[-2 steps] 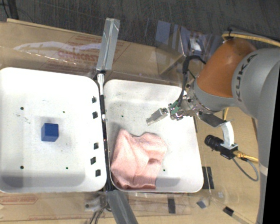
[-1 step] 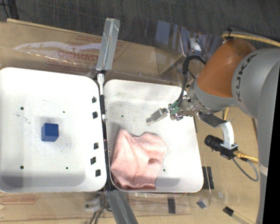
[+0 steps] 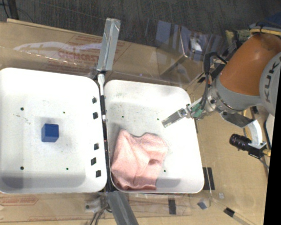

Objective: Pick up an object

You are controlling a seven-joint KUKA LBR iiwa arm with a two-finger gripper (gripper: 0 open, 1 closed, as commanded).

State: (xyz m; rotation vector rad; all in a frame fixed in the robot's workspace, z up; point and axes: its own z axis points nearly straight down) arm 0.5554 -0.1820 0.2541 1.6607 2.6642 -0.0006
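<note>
A crumpled pink cloth [image 3: 137, 159] lies in the right bin [image 3: 185, 160], against its left wall and near the front. A small blue cube [image 3: 50, 132] sits in the left bin [image 3: 11, 100], left of its middle. My gripper [image 3: 172, 119] hangs over the right bin's back right part, pointing down and left, above and to the right of the cloth and apart from it. Nothing shows at its tip.
The divider between the bins [image 3: 100, 130] carries several small black clips. The arm's orange and grey body [image 3: 246, 71] fills the space over the right bin's back right corner. Cardboard [image 3: 47, 48] lies behind the bins.
</note>
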